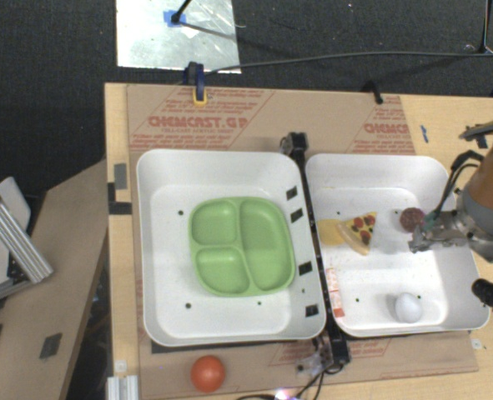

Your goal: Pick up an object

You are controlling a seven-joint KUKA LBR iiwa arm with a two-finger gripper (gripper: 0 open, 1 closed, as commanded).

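The right white bin (379,177) holds a pizza slice toy (356,231) near its middle left, a small dark reddish round object (411,218) to the right of it, and a white ball (408,307) near the front. My gripper (422,240) hangs low over the bin's right part, just below and right of the dark round object. The arm enters from the right edge, with its orange band visible there.
The left white bin (167,190) holds a green divided plate (242,247). An orange ball (208,372) lies on the bench in front of the left bin. A black divider with clips runs between the bins.
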